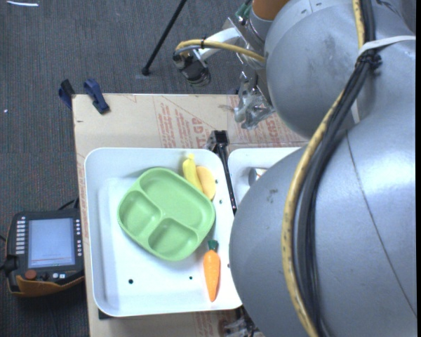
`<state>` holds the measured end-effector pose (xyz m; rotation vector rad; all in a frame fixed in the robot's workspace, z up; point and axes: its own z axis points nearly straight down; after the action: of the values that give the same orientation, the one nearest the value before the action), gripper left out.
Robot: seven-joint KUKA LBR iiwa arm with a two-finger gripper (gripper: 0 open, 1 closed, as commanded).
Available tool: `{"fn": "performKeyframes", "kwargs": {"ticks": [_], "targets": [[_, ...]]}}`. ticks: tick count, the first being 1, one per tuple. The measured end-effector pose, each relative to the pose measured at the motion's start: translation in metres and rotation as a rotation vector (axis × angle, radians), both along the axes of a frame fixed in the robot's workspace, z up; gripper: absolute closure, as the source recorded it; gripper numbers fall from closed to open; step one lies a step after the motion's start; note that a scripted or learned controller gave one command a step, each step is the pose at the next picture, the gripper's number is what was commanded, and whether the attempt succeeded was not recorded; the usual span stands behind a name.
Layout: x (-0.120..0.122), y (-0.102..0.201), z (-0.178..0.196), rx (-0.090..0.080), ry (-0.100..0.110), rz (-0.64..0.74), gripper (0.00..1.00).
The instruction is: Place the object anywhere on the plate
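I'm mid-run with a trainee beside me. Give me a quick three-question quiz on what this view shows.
1. True or false: the carrot lies on the green plate.
2. Which toy lies against the plate's upper right edge? A) banana B) a red apple C) a blue cup
3. Fill in: the plate stands in the ____ white bin as the camera sees it.

Key: 1. False, it lies on the bin floor beside the plate's lower right edge. 2. A. 3. Left.

The light is soft and even. The white bin [98, 188] looks bright, the floor [70, 34] dark. The big grey arm [337, 188] looks maybe a bit blurry.
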<state>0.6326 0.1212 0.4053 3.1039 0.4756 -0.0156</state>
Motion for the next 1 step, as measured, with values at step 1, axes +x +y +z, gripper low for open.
{"fn": "performKeyframes", "kwargs": {"ticks": [1], "targets": [[-0.0004, 0.0035, 0.0017, 0.002, -0.003, 0.007, 0.0]]}}
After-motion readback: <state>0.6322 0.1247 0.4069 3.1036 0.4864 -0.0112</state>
